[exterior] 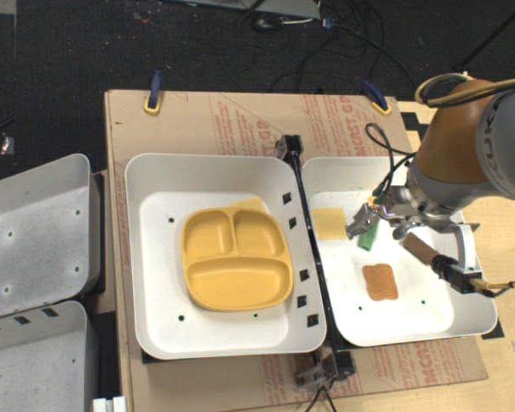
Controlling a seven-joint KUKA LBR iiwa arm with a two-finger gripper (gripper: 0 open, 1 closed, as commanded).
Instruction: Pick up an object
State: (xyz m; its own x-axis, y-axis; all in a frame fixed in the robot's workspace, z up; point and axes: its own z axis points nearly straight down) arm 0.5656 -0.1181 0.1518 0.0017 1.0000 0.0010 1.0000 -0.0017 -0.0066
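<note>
In the right bin (463,320), my gripper (373,224) hangs over the upper middle, reaching in from the right. A small green object (366,237) sits right at the gripper's tip, and I cannot tell whether it is held or lying on the bin floor. A pale yellow square slice (329,223) lies just left of the gripper, near the bin's left wall. A brown toast-like piece (380,281) lies on the floor below the gripper, apart from it.
The left bin (146,230) holds a yellow divided tray (237,259) in its middle. A black divider rail (306,230) runs between the two bins. The grey and orange arm (463,144) crosses the right bin's upper right corner.
</note>
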